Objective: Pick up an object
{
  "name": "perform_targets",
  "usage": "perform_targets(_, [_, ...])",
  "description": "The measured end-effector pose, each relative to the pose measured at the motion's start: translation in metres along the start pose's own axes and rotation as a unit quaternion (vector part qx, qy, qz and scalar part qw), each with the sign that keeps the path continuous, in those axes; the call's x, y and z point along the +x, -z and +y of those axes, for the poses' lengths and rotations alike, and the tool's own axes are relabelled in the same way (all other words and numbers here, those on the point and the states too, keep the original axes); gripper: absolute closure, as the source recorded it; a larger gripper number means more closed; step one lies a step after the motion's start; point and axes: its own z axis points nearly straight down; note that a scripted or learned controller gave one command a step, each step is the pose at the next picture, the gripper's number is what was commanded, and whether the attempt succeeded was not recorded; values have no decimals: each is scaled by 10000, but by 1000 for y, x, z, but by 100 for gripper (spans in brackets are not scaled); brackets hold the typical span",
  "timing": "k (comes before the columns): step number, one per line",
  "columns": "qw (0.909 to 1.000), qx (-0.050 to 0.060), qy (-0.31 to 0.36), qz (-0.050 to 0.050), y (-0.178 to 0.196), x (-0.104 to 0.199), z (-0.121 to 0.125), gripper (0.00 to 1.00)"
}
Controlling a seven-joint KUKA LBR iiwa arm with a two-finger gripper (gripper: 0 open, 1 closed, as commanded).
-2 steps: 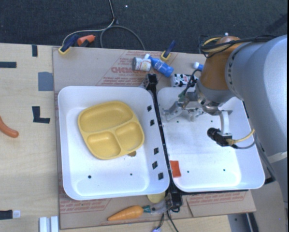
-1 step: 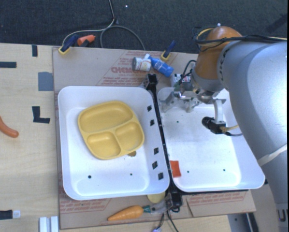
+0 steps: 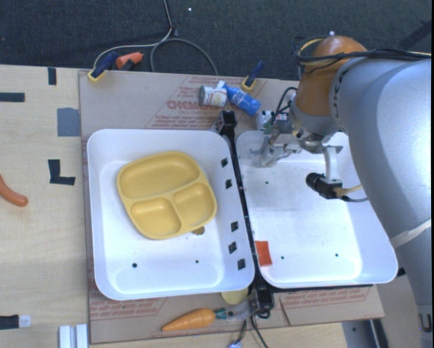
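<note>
A grey robot arm with an orange band reaches in from the right, its claw low over the far left corner of the right white bin. Whether the claw is open, or grips anything, cannot be told. A small orange block lies near that bin's front left. A yellow divided plate sits in the left bin. A toy carrot rests on the tabletop in front.
</note>
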Motion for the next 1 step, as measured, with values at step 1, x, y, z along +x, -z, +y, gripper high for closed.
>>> perform_targets(1, [10000, 4, 34, 30, 94, 115, -51, 100])
